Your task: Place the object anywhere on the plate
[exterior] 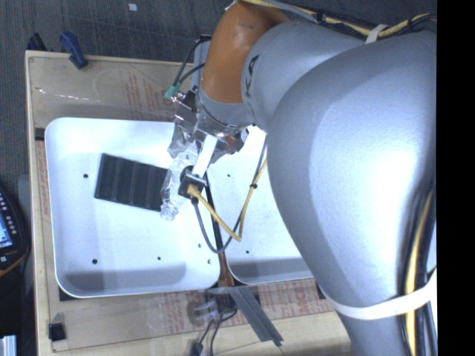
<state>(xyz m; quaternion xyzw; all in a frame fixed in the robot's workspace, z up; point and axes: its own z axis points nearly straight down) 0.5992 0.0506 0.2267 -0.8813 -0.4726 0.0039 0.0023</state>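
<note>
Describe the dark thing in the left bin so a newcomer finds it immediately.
Start at the left white bin. On its floor, left of the claw, lies a dark ribbed rectangular plate, slightly tilted. It is the one dark, flat thing on the white floor.

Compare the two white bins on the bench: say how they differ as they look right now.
The left bin lies almost wholly in sight, while the right bin is largely covered by the grey arm. The left bin holds a dark ribbed rectangular plate; the visible strip of the right bin holds only a yellow cable hanging over it. The end effector hangs over the left bin, not the right one. Both are shallow, white, round-cornered, and side by side.
</note>
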